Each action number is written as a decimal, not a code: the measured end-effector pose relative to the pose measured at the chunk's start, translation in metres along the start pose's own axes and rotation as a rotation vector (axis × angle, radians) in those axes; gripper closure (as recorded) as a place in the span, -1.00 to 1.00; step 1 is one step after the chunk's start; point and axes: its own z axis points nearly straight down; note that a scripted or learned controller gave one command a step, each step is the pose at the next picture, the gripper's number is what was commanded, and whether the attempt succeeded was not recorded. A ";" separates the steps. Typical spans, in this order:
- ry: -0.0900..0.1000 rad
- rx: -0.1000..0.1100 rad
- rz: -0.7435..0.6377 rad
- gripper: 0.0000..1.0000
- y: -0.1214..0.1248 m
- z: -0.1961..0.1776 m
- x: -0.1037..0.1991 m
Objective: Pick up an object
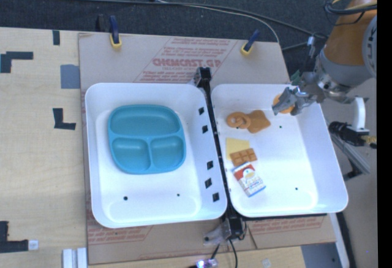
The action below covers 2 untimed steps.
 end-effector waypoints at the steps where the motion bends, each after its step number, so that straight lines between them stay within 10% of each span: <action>1: 0.000 -0.001 0.000 1.00 -0.002 -0.052 0.010; 2: 0.003 0.006 -0.003 1.00 -0.002 -0.034 0.066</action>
